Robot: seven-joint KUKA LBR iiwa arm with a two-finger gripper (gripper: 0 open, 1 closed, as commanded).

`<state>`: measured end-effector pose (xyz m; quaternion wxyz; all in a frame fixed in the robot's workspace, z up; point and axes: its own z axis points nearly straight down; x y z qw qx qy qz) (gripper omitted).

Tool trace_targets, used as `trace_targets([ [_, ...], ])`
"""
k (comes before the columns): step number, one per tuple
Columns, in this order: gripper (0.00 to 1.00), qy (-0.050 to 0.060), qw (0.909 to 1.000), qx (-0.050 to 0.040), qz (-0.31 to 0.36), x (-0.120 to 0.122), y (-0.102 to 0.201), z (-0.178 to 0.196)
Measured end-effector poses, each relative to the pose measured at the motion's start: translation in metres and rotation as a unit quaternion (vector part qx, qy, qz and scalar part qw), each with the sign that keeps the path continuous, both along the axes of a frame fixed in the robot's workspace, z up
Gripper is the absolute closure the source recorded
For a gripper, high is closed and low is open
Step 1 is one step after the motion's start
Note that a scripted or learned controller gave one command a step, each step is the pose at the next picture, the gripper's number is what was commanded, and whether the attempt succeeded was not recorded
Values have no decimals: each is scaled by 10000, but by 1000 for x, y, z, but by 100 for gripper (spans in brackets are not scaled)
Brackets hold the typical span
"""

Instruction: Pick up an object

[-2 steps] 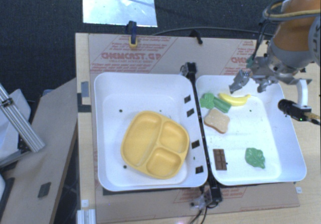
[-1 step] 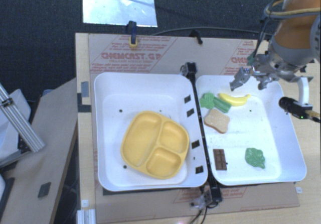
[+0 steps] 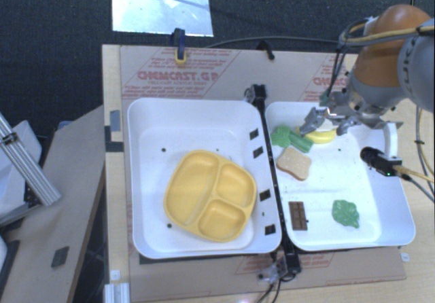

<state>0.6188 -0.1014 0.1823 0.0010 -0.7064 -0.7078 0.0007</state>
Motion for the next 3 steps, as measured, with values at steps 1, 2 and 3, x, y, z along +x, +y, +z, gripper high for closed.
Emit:
trace_targets([
  [1,0,3,10000,0,-2,4,1,-62],
  [2,0,-37,10000,0,-9,6,1,-97],
  [3,100,-77,10000,4,-3,9,2,-82],
])
